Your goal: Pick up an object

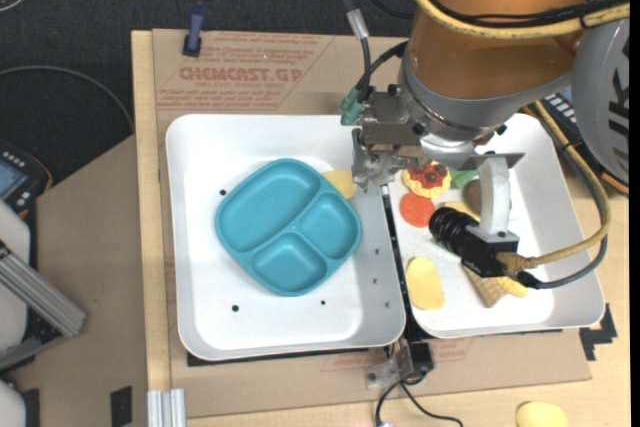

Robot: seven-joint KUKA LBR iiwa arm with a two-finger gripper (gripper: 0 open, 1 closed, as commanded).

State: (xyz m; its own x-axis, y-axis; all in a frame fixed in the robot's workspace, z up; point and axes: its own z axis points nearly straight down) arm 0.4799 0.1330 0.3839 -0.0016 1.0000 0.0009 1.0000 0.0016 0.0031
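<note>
**Gripper approach at the bin divide.** The gripper (372, 158) hangs low where the left bin (190, 245) meets the right bin (560, 305) (its grasp state cannot be told). It is probably placed for the nearest candidate, a yellow piece (340, 182) touching the blue plate (285, 227) at the plate's two o'clock. A red disc (415, 208) and a yellow oval (425, 283) lie toward the gripper's five o'clock. The plate and the bin rims crowd the approach.

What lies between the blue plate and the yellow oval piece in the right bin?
In the camera view, only bare bin floor and the bins' adjoining rims lie between the blue plate and the yellow oval piece.
</note>
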